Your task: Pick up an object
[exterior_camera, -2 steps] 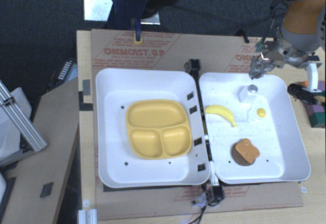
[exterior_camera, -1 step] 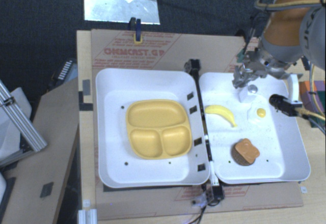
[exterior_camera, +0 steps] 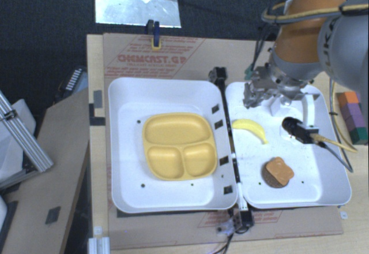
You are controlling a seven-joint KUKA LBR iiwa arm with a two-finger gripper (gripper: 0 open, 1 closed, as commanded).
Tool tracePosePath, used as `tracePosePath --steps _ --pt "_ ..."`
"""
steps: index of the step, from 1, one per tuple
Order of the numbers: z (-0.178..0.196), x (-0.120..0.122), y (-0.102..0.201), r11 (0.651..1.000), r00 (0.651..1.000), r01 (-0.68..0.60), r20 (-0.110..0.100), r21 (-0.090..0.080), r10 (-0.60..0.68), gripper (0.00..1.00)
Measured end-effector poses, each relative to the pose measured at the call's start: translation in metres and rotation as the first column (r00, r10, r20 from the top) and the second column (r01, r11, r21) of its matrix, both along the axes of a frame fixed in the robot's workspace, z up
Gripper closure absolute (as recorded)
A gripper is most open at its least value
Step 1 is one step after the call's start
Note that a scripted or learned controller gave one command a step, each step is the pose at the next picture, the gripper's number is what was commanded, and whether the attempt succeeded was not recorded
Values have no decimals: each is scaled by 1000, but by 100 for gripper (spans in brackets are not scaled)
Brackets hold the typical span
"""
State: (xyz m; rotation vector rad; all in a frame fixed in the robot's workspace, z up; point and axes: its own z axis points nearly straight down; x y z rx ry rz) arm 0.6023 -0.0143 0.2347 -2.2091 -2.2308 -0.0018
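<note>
Three things lie in the right bin point(exterior_camera: 328, 189)
My claw point(exterior_camera: 252, 99) hovers above the banana point(exterior_camera: 250, 129); its state I cannot tell

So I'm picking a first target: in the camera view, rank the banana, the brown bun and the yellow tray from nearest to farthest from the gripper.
1. Banana: right bin, just below the gripper.
2. Brown bun: right bin, toward its front edge.
3. Yellow tray: left bin, across the divider. Its near corner rivals the bun, but its middle lies farther.
</note>
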Motion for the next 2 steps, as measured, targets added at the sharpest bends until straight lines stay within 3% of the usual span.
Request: tracePosePath --steps 2 --pt "5 -37 112 1000 1000 -1 2 0 1 100"
